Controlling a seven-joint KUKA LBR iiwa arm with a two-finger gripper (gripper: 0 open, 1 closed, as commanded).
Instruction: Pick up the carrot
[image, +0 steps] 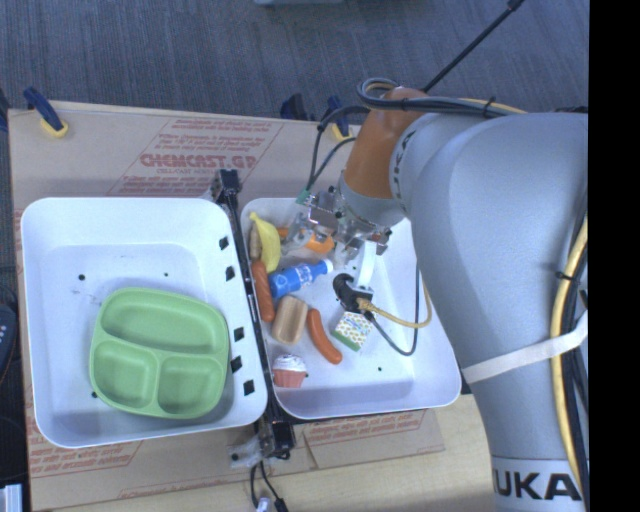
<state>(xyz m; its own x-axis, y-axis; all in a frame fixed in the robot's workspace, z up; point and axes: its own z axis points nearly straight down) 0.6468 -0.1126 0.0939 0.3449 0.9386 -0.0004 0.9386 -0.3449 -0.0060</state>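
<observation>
The slim, smooth orange carrot (262, 290) lies along the right white plastic bin's (420, 385) left wall. The metal gripper (335, 228) hangs nearby; its state I cannot tell. Printed cardboard (190, 155) covers the table.

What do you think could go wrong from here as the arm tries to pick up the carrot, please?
1. The carrot lies along the right bin's left wall, leaving little room for the hand to close on it.
2. The banana, blue bottle and bread roll crowd it, so a neighbour could be taken instead.
3. The similar orange sausage invites a mistaken pick.
</observation>
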